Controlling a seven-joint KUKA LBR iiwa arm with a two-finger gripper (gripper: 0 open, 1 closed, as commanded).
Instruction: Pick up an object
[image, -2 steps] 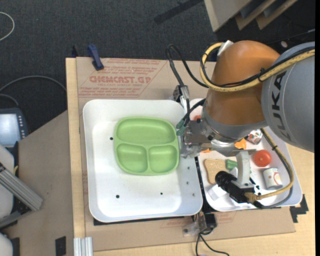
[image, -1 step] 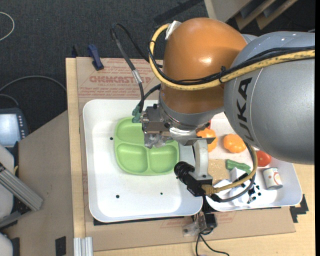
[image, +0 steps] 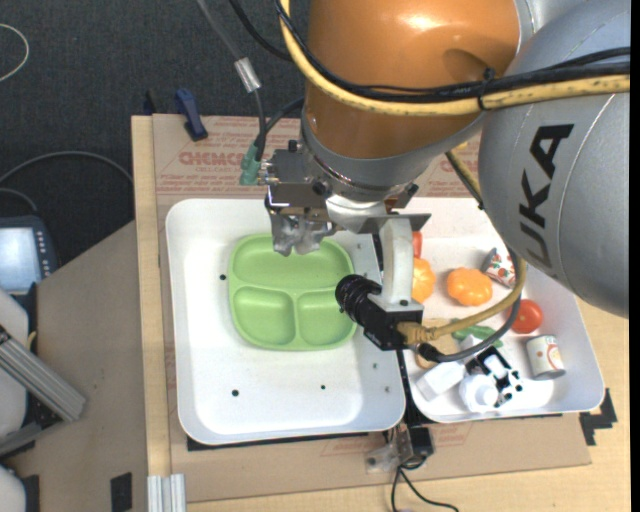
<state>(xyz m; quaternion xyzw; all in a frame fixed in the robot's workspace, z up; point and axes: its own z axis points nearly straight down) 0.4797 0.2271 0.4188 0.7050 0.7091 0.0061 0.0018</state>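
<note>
Hand: my hand (image: 297, 240) hangs over the far edge of the green tray (image: 290, 300); I cannot tell its state.
Tray: just below my hand, flat in the left bin (image: 200, 330).
Orange (image: 468, 286): well right of my hand, in the right bin (image: 575, 330).
Tomato (image: 526, 316): beside it, farther right.

Single fixed camera overhead, slanted down on both bins (image: 190, 330), close.

You cannot see much of the right white plastic bin (image: 578, 385); the big grey and orange arm (image: 470, 90) covers it.
</note>
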